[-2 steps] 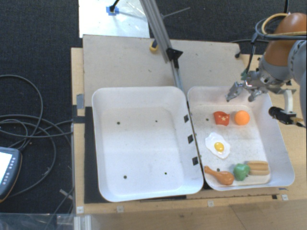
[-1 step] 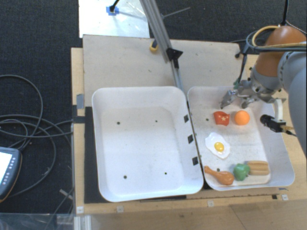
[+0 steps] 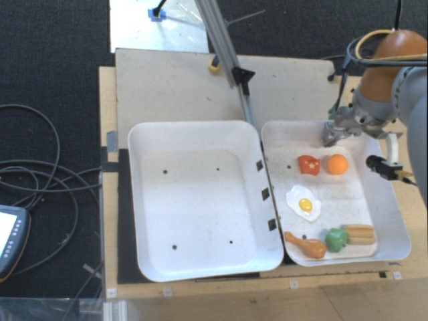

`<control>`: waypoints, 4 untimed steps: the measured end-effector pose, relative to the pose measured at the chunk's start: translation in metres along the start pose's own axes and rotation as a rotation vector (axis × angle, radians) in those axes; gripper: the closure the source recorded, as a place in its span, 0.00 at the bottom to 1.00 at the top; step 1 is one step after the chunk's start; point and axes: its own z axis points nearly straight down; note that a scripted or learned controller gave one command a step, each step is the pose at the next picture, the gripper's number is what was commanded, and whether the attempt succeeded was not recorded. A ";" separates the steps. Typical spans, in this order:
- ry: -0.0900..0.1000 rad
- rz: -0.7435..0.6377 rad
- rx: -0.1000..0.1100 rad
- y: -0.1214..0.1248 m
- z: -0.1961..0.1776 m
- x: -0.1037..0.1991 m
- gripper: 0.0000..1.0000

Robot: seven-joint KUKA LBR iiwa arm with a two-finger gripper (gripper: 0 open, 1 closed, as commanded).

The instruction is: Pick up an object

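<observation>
The right bin point(image 3: 388, 209) holds several toy foods: a red piece point(image 3: 308, 165), an orange ball point(image 3: 338, 164), a fried egg point(image 3: 304, 203), a brown drumstick point(image 3: 307, 244), a green piece point(image 3: 336, 239) and a tan bun point(image 3: 360, 233). My gripper point(image 3: 331, 136) hangs over the bin's far edge, just above and behind the orange ball, and holds nothing that I can see. The arm comes in from the right.
The left bin point(image 3: 144, 172) lies beside the right one, sharing a middle rim with black clips point(image 3: 265, 193). A grey pole point(image 3: 221, 35) slants across the back board. Cables and a pendant point(image 3: 10, 236) lie on the floor at left.
</observation>
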 end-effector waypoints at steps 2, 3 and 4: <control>0.001 0.004 -0.001 0.000 -0.111 0.003 1.00; 0.000 0.004 -0.004 0.005 -0.176 -0.001 1.00; 0.004 0.000 0.005 -0.013 -0.161 0.050 1.00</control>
